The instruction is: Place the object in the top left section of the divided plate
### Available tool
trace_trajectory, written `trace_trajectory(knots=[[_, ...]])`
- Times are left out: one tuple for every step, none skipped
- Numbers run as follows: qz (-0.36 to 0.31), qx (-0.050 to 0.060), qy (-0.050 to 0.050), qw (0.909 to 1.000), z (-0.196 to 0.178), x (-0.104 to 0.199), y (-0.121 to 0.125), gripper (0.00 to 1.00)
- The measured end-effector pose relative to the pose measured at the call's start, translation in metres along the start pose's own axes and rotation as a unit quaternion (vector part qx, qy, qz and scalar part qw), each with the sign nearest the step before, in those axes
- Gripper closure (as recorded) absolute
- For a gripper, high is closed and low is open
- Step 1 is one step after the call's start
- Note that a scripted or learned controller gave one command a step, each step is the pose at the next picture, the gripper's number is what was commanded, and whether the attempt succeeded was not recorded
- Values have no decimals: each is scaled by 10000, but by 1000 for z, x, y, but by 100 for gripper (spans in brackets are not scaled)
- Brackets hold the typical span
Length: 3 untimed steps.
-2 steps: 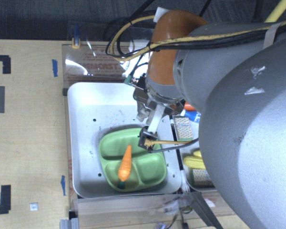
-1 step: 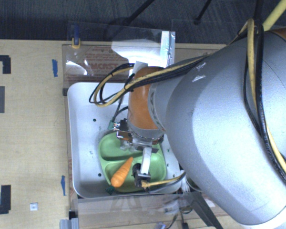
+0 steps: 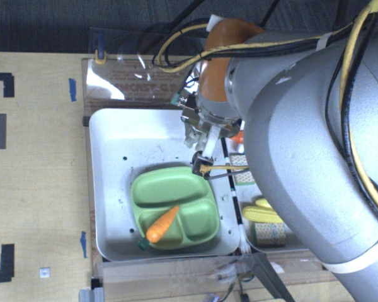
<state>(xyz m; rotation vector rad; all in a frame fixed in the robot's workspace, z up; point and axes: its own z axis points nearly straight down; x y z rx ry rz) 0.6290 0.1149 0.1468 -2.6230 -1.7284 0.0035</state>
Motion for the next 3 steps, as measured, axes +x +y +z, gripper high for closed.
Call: trace_trajectory(knots=[[-3, 3, 0, 10000, 0, 0, 0, 0], [-26, 6, -9, 10000, -9, 2, -1, 100], [-2708, 13, 0, 9626, -32, 9, -23, 100]])
